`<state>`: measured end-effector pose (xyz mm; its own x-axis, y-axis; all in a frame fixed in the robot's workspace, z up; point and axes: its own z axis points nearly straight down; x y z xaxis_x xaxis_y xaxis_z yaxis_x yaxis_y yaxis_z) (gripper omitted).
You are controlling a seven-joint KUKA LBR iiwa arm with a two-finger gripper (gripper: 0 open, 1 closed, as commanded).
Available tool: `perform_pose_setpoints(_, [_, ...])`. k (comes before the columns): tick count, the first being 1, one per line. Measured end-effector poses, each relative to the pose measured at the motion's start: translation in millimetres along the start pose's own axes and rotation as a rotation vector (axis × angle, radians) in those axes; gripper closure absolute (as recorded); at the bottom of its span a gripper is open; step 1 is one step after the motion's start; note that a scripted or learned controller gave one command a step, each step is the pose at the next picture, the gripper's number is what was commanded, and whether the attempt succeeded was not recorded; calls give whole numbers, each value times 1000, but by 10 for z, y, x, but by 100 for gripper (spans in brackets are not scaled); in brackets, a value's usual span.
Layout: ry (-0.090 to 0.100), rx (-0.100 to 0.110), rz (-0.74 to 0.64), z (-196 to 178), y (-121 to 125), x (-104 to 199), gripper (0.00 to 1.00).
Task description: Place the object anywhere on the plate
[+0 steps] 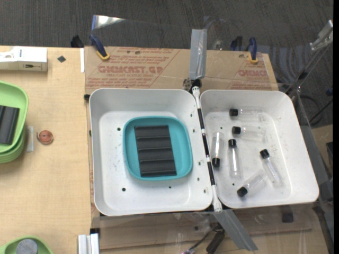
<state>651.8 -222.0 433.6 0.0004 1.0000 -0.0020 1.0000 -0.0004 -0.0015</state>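
Note:
A teal square plate (157, 148) sits in the middle of the left white bin (106, 189). On it lies a black ribbed rectangular insert (155, 151). In the right white bin (296, 187) several clear plastic vials with black caps lie scattered: one near the bin's left wall (216, 150), one upright-looking in the middle (233, 157), one at the lower middle (251, 185), one at the right (269, 165), and two at the top (242, 111).
Brown cardboard (137, 67) with clamps lies behind the bins. A green tray (11, 123) and a small round orange piece (45, 137) rest on the wooden table at the left. A white box (22, 59) sits at the upper left.

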Motion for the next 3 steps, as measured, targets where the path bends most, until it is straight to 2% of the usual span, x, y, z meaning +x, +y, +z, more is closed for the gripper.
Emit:
perform_pose_setpoints(1, [0,1,106,1513,24,26,0])
perform_pose_setpoints(2, [0,0,171,1019,76,361,0])
perform_pose_setpoints(3, [0,1,270,-44,77,139,0])
